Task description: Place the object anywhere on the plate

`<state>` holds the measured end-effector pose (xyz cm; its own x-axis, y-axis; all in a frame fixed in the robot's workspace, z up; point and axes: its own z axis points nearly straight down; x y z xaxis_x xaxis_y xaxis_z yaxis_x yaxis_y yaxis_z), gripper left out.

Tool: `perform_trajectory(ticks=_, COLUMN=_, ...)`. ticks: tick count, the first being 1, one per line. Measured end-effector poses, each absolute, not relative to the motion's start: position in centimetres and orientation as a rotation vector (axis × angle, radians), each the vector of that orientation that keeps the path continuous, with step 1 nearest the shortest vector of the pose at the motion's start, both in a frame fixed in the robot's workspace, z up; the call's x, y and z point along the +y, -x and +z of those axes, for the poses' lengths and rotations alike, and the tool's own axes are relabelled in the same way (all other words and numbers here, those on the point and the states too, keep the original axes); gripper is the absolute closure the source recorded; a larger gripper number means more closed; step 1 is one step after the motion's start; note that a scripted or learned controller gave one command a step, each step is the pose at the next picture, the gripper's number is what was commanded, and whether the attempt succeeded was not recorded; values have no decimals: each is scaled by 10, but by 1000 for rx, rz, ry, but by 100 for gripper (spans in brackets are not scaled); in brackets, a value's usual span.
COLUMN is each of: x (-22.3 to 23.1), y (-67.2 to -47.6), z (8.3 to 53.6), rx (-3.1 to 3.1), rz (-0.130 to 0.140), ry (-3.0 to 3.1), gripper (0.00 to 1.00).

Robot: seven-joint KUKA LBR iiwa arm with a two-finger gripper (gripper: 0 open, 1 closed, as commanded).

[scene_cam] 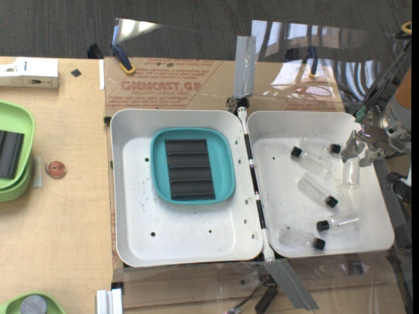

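Gripper (pixel 357 154) at right bin's (pixel 275 126) 3 o'clock edge, clamped on a clear vial (pixel 352 172).

Vial hangs betw. the fingers, long axis approx. vertical in view, pointing 6 o'clock; can't tell which end has the cap. Teal plate (pixel 224 165) w/ dark ribbed insert sits in left bin (pixel 131 227), toward 12 o'clock. Other black-capped vials (pixel 317 191) lie scattered in right bin.

I count two white bins (pixel 131 241), side by side. One teal plate (pixel 226 169) with a black ribbed insert. About five clear vials (pixel 317 191) with black caps, overlapping, count uncertain.
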<state>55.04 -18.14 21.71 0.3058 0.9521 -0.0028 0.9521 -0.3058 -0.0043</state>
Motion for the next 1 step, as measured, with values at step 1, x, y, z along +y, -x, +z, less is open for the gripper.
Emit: perform_trajectory(ticks=1, x=-181, y=-550, z=217, rx=-1849, rz=7, ry=2537, gripper=0)
